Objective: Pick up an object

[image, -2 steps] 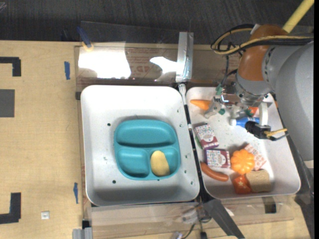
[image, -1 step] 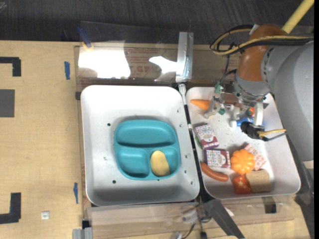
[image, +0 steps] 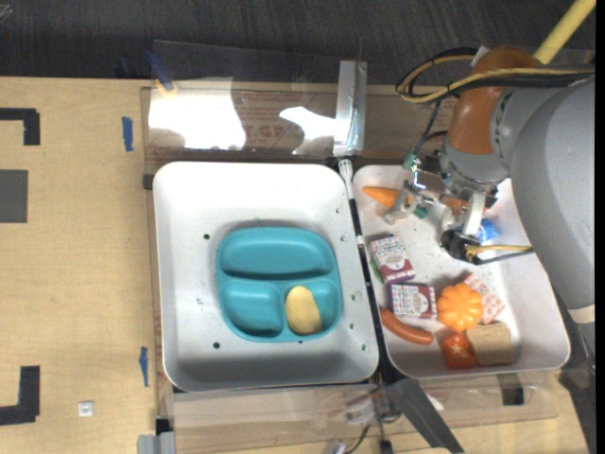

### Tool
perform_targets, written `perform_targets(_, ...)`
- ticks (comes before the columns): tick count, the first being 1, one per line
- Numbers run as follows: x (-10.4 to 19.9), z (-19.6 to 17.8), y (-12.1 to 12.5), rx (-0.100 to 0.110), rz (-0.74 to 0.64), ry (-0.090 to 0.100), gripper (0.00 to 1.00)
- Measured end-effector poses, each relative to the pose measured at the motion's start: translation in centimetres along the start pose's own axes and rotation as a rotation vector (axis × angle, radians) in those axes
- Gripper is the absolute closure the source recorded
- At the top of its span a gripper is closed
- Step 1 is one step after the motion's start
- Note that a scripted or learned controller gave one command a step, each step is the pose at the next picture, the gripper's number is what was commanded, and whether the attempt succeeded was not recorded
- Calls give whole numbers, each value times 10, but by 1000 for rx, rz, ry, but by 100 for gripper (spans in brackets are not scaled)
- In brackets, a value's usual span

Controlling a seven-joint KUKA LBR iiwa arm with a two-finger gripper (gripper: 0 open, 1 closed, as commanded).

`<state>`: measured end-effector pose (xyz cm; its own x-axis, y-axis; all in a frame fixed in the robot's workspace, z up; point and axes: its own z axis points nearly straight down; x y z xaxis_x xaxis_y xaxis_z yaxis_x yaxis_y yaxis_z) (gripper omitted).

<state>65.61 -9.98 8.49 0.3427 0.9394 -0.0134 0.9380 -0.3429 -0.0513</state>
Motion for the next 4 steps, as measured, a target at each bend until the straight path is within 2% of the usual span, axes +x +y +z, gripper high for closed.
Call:
perform_targets(1,4,1,-3,21,263,9,0)
perform_targets(2,6,-12,1,-6,263,13,100)
perform_targets(3,6,-23,2,-7,261,12,100)
perform_targets(4,42,-102,-13,-48,629,32,100)
